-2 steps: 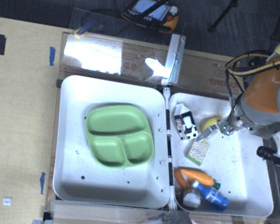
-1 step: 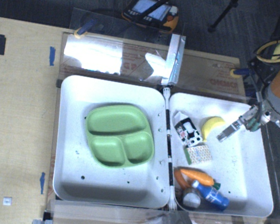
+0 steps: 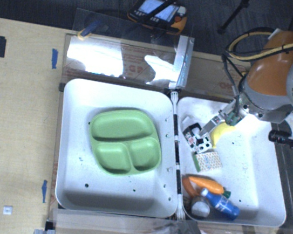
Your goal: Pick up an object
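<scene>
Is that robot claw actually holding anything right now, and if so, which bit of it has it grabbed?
It cannot be told. The gripper is low in the right bin, beside a yellow object and just above a patterned packet, but nothing shows clearly between its tips.

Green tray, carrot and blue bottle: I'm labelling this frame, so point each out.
Green tray [image 3: 125, 140], camera view, its middle divider.
Carrot [image 3: 206, 183], camera view, mid-body.
Blue bottle [image 3: 222, 203], camera view, its body.

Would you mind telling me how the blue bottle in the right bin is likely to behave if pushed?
The blue bottle lies on its side, so it would probably roll. It looks small and likely light. It rests against the carrot, which may block it.
</scene>
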Controlling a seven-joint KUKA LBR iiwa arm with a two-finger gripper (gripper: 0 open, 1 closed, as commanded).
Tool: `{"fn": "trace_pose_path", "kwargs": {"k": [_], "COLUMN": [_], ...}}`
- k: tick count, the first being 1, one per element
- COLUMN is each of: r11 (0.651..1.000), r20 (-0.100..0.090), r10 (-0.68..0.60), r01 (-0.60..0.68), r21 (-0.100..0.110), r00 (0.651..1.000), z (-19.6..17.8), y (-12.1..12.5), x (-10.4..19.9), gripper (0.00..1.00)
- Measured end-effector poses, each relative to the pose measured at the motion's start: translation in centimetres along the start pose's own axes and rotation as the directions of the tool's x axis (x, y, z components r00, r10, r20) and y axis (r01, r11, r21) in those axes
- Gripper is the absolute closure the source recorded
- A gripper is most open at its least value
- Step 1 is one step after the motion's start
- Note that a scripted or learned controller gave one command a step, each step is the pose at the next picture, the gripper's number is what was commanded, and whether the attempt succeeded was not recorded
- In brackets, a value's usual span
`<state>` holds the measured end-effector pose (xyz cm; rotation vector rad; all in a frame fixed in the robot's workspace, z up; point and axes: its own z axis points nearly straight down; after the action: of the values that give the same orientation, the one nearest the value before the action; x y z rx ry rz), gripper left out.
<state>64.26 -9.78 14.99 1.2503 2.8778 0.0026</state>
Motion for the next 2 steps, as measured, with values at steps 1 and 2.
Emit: {"fn": "trace_pose_path", "kwargs": {"k": [1,2], "r11": [0.959,0.955], "r20": [0.001,0.000], "r10": [0.284,0.298], "r01": [-0.284,-0.298], "r21": [0.001,0.001], "r00": [0.959,0.955], "z": [-0.8,4.2], "y": [-2.0,-3.5], "x": [-2.3,-1.9], "gripper": [0.00,0.00]}}
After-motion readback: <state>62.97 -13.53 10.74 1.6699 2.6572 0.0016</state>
